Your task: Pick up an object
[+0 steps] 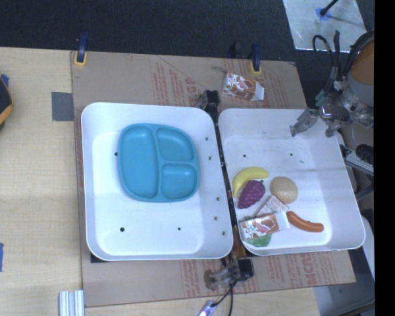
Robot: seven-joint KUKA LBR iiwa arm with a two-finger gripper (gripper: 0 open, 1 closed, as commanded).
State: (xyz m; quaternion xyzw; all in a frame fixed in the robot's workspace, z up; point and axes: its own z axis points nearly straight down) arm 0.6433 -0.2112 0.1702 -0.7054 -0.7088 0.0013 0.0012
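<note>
Hand (316,125) at upper right of frame, above the top edge of right bin (316,157); fingers apart, nothing between them. Lower in that bin, close together: banana (249,176), grapes (251,193), round bun (284,189), sausage (305,223), two packets (263,225). Blue divided plate (158,162) in left bin (102,196).

The far half of the right bin (316,170) lay open to an approach. Its near end was crowded: banana (249,176), grapes (251,193), bread roll (284,189), sausage (305,224) and two packets (263,226) lay close together, some touching.
</note>
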